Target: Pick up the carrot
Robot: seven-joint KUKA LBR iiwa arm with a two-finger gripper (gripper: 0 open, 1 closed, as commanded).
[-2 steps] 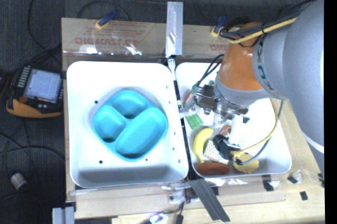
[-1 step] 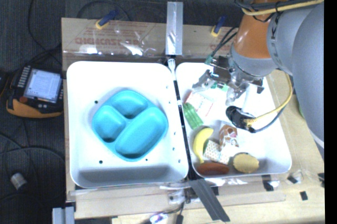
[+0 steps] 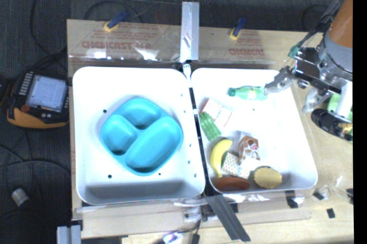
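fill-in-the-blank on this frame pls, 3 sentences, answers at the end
1. The blue divided plate lies in the ____ bin.
2. The banana lies in the ____ bin.
3. The gripper sits at the right bin's far edge beside a ____ bottle.

Answers: left; right; green

— What do we see in the left bin [image 3: 86, 139]?
— A blue sectioned tray [image 3: 141, 135].
— And the right bin [image 3: 292, 139]?
— We see a green bottle [image 3: 248, 92] near the far wall, just beside the gripper [image 3: 279, 82]. A banana [image 3: 218, 155], a small carton [image 3: 248, 148] and a brown potato-like piece [image 3: 267, 177] crowd the near side.
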